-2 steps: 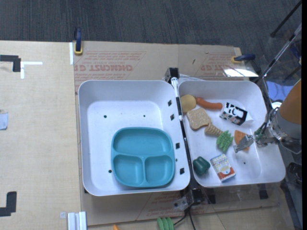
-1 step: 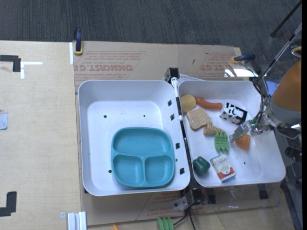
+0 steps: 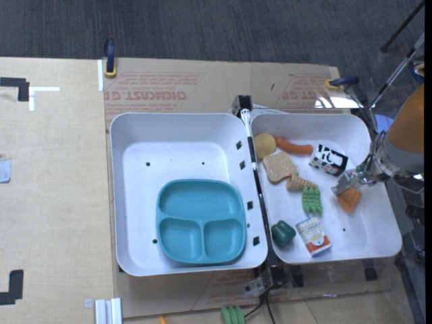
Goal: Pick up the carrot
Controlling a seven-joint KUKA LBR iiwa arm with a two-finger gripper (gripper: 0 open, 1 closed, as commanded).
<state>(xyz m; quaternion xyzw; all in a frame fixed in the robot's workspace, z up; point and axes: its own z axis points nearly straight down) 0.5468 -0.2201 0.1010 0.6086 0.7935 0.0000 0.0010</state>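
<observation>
Camera view: the long orange carrot (image 3: 295,146) lies near the right bin's (image 3: 378,248) back edge, long axis roughly along that edge. The grey two-finger gripper (image 3: 351,183) sits by the right wall, over a small orange chunk (image 3: 348,200), so the carrot is toward the back-left of it. Can't tell the finger state, too blurry.

2 white bins (image 3: 177,128); 1 teal tray (image 3: 200,220); 1 carrot (image 3: 295,146); approx 8 other toy foods.
</observation>
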